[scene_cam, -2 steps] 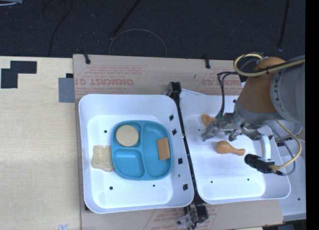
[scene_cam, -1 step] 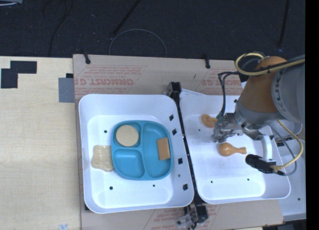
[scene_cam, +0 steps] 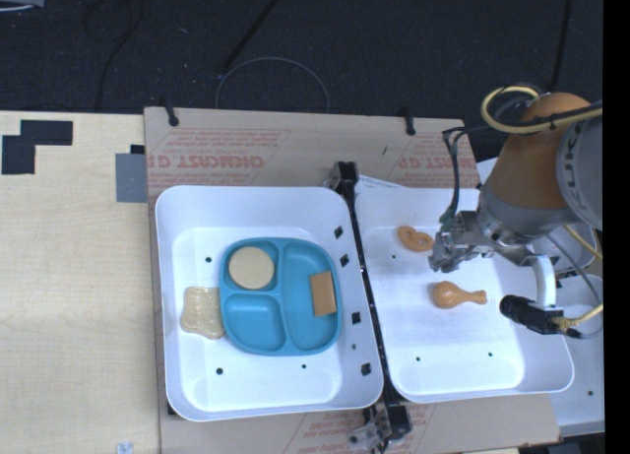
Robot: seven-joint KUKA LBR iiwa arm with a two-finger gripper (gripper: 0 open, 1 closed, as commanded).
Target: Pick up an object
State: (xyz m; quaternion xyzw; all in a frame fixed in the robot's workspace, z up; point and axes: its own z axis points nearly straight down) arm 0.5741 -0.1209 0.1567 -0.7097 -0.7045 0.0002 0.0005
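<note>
In the right bin (scene_cam: 463, 363) lie two tan food pieces: a small rounded one (scene_cam: 414, 238) near the back and a drumstick-shaped one (scene_cam: 457, 295) in the middle. My gripper (scene_cam: 448, 256) hangs over the right bin between these two pieces, just right of the rounded one and just above the drumstick. The arm comes in from the right with its orange band above the wrist. Nothing shows between the fingers.
The left bin (scene_cam: 187, 373) holds a blue sectioned tray (scene_cam: 266, 329) with a round tan patty (scene_cam: 250, 267) and a brown slab (scene_cam: 323, 293) in it. A pale waffle-like piece (scene_cam: 202, 311) lies left of the tray. A black divider (scene_cam: 356, 275) separates the bins.
</note>
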